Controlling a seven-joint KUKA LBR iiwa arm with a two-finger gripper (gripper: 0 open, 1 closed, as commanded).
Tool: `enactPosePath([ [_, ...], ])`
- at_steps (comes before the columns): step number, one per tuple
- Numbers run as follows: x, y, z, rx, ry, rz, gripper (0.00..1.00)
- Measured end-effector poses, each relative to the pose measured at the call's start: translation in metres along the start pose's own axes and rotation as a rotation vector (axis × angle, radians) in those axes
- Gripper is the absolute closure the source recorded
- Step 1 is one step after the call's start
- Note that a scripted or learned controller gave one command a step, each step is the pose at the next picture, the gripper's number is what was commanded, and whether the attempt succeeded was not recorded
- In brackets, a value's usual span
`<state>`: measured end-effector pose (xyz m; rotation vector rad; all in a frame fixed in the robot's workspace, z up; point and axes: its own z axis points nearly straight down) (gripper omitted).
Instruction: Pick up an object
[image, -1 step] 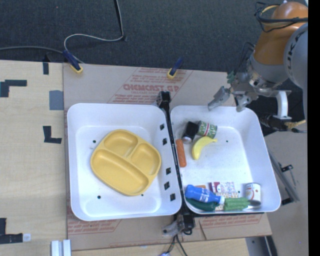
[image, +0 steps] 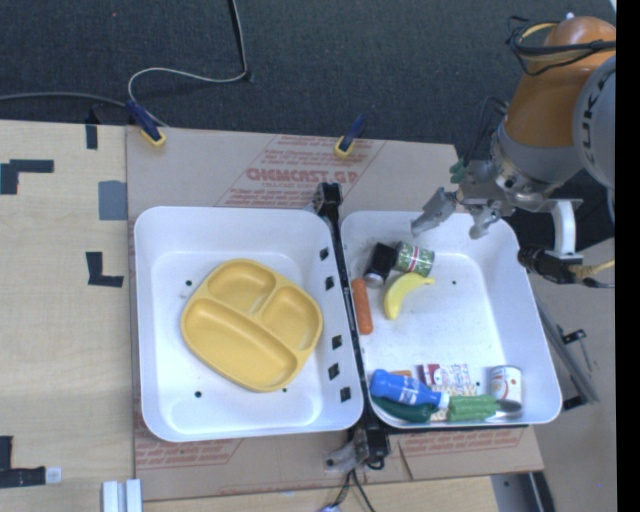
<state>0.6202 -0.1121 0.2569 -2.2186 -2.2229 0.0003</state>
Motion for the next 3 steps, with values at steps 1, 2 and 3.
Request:
enactPosePath([
  [1,-0.012,-0.052,0.037,0.002,-0.001,0.001,0.00],
  [2,0.001,-0.025,0.171,-0.003,0.000,0.000,0.00],
  [3,0.000,-0.026,0.162,-0.001,-0.001,0.000,1.00],
])
